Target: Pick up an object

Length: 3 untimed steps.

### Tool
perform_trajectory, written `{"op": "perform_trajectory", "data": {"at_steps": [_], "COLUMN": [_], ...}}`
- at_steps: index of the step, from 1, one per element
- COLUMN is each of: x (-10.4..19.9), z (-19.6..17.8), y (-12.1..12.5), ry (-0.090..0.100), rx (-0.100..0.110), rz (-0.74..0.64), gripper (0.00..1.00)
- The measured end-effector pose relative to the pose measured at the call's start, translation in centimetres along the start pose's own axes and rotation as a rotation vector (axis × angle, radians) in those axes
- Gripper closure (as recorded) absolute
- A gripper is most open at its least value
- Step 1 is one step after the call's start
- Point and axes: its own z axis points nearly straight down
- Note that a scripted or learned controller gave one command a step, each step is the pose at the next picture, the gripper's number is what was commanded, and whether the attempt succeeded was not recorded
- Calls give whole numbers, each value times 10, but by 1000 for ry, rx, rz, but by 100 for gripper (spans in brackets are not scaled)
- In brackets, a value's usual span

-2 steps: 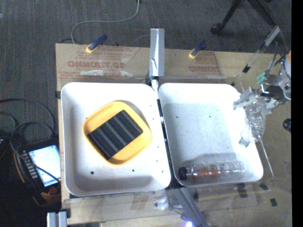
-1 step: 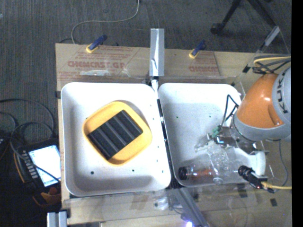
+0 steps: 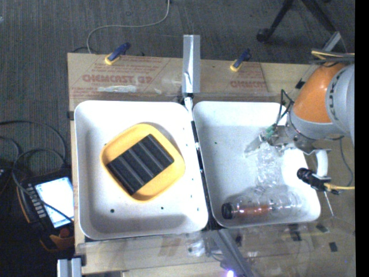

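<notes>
1. Lying along the near wall of the right bin you have a clear plastic bottle on its side, dark cap toward the bin divider, brownish liquid pooled in its lower half. It rests against the wall, probably because a round thing rolls to the lowest edge.

2. Your claw sits above the far right part of that bin, at the end of the grey arm with its orange band. Something clear and crinkled, like plastic wrap, hangs or lies just below it and runs down toward the bottle. You cannot tell from this view whether the claw is apart or together, nor whether the wrap is held.

3. In the left bin a yellow tray with a black ribbed insert lies flat and turned at an angle, well apart from the arm. It looks wide for a two-finger grip, so the right bin seems the likelier target.

4. Judge the pick as not yet proven: nothing is clearly lifted free of the bin floor.

5. Both bins sit side by side on the worktop, with clamps at its far edge holding things steady.
</notes>
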Motion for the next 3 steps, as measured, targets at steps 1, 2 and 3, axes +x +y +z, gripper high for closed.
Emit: {"op": "perform_trajectory", "data": {"at_steps": [1,2,3], "x": [2,167,118], "z": [-10,-99,-105], "y": [1,50,85], "ry": [3,2,-3], "rx": [-1,13,14], "rz": [-1,38,143], "gripper": [100,100,100]}}
